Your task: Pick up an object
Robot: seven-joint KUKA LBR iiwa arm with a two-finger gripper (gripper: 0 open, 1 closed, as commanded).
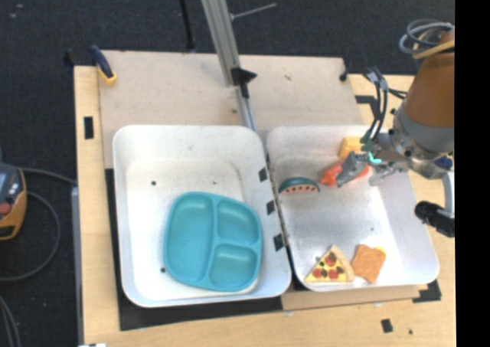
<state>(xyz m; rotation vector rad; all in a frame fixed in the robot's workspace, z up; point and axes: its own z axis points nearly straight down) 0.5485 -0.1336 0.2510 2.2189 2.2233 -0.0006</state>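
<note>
Left bin (134,155) carries blue divided plate (213,241). Right bin (398,215) carries pizza slice (331,266), toast-like piece (369,261), watermelon slice (298,185). Tool (354,171) low near far edge beside orange-red item (331,177), likely chosen target; grip state unclear.

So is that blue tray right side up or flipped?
Right side up: the tray lies flat in the left bin, its three hollow compartments facing up.

The arm (430,100) is showing a rounded orange band above a grey wrist, with grey and white cables looping over its top and down its side, and a small teal light glowing near the dark metallic end effector (354,171).
</note>
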